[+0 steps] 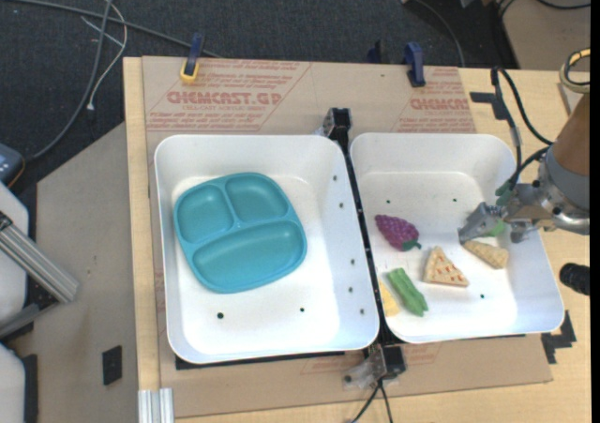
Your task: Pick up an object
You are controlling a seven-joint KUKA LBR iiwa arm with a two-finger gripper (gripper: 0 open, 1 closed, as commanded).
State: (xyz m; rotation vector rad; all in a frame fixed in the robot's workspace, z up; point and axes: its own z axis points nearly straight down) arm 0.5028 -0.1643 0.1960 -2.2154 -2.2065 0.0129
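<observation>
Nearest the lens, a green bean pod is lying well to the jaws' lower left, a pizza slice between them. I'm watching the gripper hanging in the right bin, a pale bread piece just beneath it; whether the jaws are released or clenched, I cannot tell. I'm judging a straight descent onto the bread best, keeping away from the purple grapes.

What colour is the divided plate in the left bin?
Teal blue, seen in the camera view: divided plate.
</observation>
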